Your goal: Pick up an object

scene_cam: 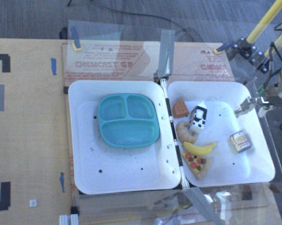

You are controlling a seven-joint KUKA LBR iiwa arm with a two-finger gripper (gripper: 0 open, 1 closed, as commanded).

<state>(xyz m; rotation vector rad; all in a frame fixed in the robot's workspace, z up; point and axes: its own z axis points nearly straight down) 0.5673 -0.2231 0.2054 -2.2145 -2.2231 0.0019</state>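
The things to pick all lie in the right bin (pixel 225 90), none of them between anything that grips. Along its left wall, from the far end to the near end, sit an orange-brown cracker (pixel 180 108), a tan pastry (pixel 184 131), a banana (pixel 200 148) and a pizza slice (pixel 196 163). The pastry touches the banana's top edge, and the banana lies across the upper end of the pizza slice. A black-and-white cow (pixel 198 117) stands just right of the cracker, leaning against the pastry. A small box (pixel 240 141) with an orange face lies by itself toward the right side of the bin, well apart from the others.

The hand (pixel 247 106) shows as a grey metal piece at the bin's right rim, above the floor of the bin and beyond the box, touching none of the things. Whether it is apart or together cannot be told from this view.

The left bin (pixel 84 172) holds a teal plate (pixel 128 120) with three compartments, lying flat in its far half. Both bins rest on the worktop (pixel 28 139), a pale wooden board with blue tape marks.
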